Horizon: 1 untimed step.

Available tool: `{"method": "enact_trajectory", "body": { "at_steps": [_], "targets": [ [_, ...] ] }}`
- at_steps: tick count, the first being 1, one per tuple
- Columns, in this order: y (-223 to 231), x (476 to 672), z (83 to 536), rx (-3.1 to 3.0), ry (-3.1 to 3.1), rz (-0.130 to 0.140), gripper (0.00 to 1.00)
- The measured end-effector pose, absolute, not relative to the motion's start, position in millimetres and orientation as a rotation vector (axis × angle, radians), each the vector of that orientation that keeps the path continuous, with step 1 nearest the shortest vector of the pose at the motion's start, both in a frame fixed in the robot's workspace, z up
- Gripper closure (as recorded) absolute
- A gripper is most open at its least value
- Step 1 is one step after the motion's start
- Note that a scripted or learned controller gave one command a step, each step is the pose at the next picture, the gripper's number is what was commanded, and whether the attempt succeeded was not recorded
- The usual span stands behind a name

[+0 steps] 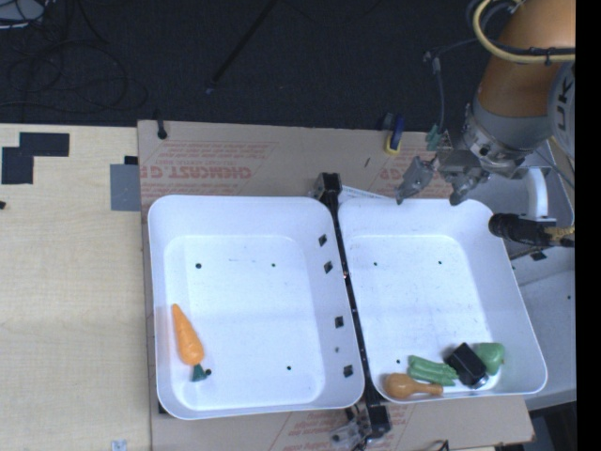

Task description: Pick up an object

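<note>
My gripper (435,189) hangs above the far edge of the right bin (441,219), its two fingers spread apart with nothing between them. An orange carrot (187,336) with a green stub lies at the near left of the left bin (235,216). In the near right corner of the right bin lie a green pea pod (431,370), a tan pear-shaped toy (408,386), a black block (467,364) and a green piece (490,353). All of these sit well away from the gripper.
A black divider strip (340,289) with clips runs between the two bins. A black cylinder (518,228) juts in at the right bin's far right corner. Cardboard (254,158) lies behind the bins, with a yellow-and-blue clip (393,134).
</note>
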<state>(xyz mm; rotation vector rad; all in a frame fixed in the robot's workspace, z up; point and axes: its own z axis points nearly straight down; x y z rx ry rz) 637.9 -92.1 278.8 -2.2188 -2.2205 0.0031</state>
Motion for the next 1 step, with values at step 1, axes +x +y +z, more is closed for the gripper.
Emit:
{"method": "enact_trajectory", "body": {
  "at_steps": [1],
  "targets": [
    [-92.4,638.0,288.5,-2.217,-2.221,0.004,1.0]
  ]
}}
